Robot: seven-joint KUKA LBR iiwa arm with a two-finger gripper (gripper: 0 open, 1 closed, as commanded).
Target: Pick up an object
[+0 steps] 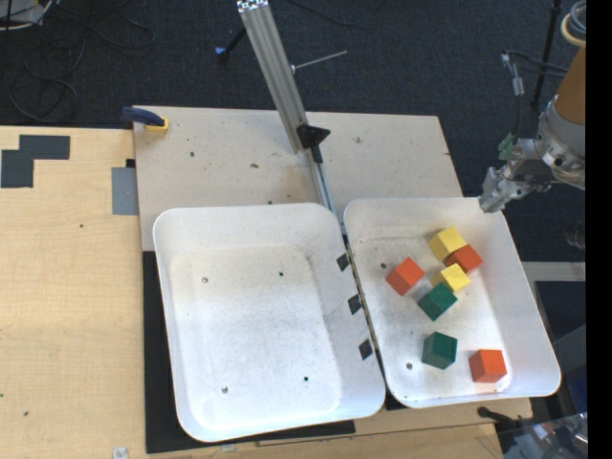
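Six small blocks are sat in the right bin point(535, 352). A yellow cube point(445, 243) is found nearest the far rim, with a red-orange cube point(466, 258) touching it on the near right side. A smaller yellow cube point(455, 277) is tucked just below those, right against a dark green cube point(437, 301). Another orange cube point(404, 275) is placed a bit to the left of that bunch. Nearer the front, a second green cube point(440, 349) and an orange cube point(488, 364) are parked close together.

The gripper point(497, 191) is seen up at the bin's far right corner, well apart from every block, nothing being held. Open or closed can't be told from this angle tbh.

The left bin point(182, 256) is butted against the right one, and a slanted aluminium rail point(277, 70) is mounted behind them.
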